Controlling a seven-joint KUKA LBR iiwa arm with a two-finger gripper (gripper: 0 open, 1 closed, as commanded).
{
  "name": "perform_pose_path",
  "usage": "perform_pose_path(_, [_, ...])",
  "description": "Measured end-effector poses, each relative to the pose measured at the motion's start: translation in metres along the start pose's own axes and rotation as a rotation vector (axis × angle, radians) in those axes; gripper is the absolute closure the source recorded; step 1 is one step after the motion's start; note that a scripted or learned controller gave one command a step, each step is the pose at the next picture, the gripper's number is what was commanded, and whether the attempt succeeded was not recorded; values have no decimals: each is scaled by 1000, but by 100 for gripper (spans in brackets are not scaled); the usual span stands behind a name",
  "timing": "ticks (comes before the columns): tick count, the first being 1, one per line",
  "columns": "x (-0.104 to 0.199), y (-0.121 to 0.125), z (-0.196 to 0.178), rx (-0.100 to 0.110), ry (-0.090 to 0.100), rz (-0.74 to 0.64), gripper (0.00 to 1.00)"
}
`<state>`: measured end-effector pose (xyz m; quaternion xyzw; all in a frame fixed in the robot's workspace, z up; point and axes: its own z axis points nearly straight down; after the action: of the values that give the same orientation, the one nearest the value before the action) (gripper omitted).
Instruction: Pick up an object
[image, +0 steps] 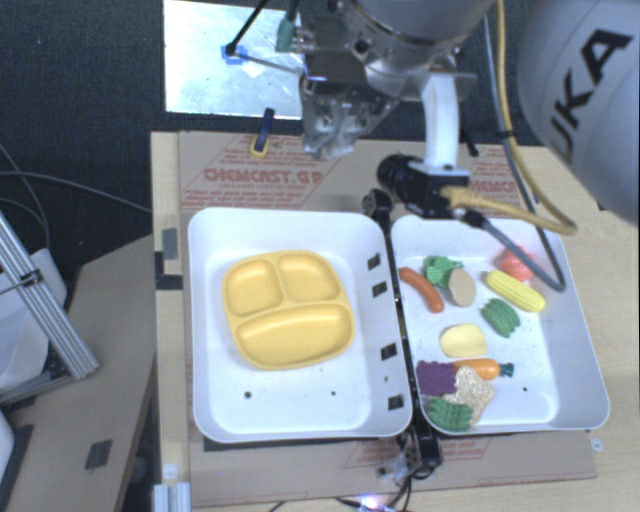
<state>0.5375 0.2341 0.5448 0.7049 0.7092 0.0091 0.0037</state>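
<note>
We log two white bins side by side on the bench. The left bin (210, 400) contains a yellow divided tray (288, 308) with three compartments, lying flat near its centre. The right bin (570, 400) contains the toy food items. Along its far side we see a red sausage (421, 288), a green leafy piece (438, 268) touching a tan round slice (461, 288), a yellow corn cob (515, 291) and a pink piece (514, 264) partly under a grey cable. Nearer the middle lie a dark green ridged piece (501, 316) and a pale yellow lump (463, 340). At the near left corner of that bin we note a purple grape cluster (434, 377), an orange carrot (481, 369), a beige crumbly piece (473, 390) and a light green piece (449, 413), all crowded together and touching. The gripper (327, 140) hangs above the bench beyond the far edge of the left bin, well apart from every item. Nothing sits between its fingers; whether they are spread or closed we cannot tell.
</note>
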Motion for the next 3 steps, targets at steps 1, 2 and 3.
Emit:
perform_pose_path(1, [-4, -33, 114, 28, -11, 5, 100])
perform_pose_path(2, [-3, 5, 254, 26, -12, 7, 100])
perform_pose_path(3, [-4, 60, 317, 21, -10, 8, 100])
